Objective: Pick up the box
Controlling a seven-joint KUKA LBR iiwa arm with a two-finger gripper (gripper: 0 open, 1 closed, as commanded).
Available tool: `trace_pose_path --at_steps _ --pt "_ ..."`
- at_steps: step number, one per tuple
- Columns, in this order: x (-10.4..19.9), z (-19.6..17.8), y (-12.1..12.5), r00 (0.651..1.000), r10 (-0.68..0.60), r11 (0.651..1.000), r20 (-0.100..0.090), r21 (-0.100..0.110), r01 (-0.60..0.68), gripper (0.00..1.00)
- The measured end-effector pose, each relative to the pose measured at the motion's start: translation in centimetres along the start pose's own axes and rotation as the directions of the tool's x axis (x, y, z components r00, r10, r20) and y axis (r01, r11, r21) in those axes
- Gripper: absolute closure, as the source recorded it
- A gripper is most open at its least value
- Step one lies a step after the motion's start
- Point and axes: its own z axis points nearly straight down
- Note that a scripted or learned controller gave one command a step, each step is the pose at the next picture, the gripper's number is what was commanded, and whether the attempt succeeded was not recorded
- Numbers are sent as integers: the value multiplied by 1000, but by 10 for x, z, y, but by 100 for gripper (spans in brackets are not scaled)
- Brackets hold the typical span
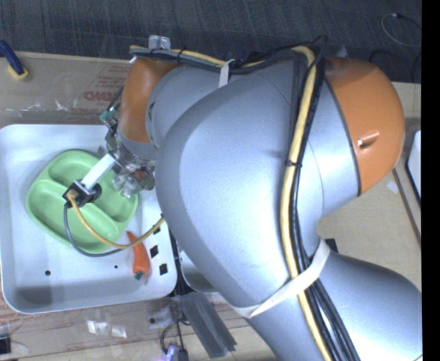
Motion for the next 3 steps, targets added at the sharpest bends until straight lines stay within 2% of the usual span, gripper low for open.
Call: trace_pose_path --at_steps 1,2,3 --pt "28 -95 -47 962 271 962 -6 -5 -272 100" --pt "85 -125 -69 995 102 995 -7 -6 -102 100" --pt "66 8 -48 967 -253 967 2 -2 253 100"
